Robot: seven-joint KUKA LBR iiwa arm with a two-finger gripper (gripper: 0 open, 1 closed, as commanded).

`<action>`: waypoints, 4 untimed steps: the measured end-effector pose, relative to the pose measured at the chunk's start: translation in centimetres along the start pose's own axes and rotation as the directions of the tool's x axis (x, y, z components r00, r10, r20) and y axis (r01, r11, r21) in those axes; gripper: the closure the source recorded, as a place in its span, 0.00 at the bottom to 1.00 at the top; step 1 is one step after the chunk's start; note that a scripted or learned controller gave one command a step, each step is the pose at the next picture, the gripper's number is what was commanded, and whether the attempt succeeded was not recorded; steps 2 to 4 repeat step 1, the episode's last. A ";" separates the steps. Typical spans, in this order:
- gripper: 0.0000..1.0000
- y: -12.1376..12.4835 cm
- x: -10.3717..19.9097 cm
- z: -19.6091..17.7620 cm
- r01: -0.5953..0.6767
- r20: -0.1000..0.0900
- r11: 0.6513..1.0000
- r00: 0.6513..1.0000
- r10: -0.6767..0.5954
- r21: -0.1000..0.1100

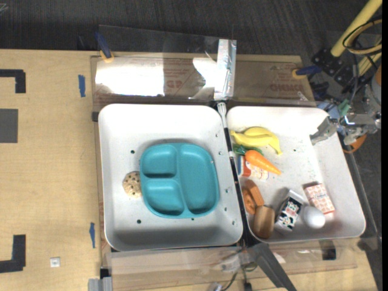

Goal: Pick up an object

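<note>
White plastic makes up both shallow bins on the worktop (48,162), which sit side by side and touch along their inner edges. Near the middle of the left bin (115,126) lies a teal divided plate (179,179), and a speckled cookie (132,183) rests just beside the plate at its 9 o'clock. Inside the right bin (303,156), a yellow banana (259,139) lies toward 11 o'clock, with an orange carrot (262,162) just below it. Toward 7 o'clock of that bin are a brown bread-like piece (252,197) and a brown cylinder (264,220), the two close together. Right of the cylinder stands a small black and white carton (290,212), with a silver ball (313,217) touching or nearly touching it and a pink and white box (319,197) just above the ball, toward 5 o'clock. At 2 o'clock of the right bin, the gripper (324,131) sits over the rim area; whether its fingers are apart or together cannot be told, and nothing shows between them.
</note>
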State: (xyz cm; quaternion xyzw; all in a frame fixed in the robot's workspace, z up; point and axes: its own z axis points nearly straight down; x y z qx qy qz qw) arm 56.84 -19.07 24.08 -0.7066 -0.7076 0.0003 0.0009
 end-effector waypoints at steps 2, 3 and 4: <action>0.00 8.0 6.3 8.3 -0.107 -0.001 0.994 0.994 0.107 0.004; 0.00 8.0 6.3 8.3 -0.107 -0.001 0.994 0.994 0.107 0.004; 0.00 8.0 6.3 8.3 -0.107 -0.001 0.994 0.994 0.107 0.004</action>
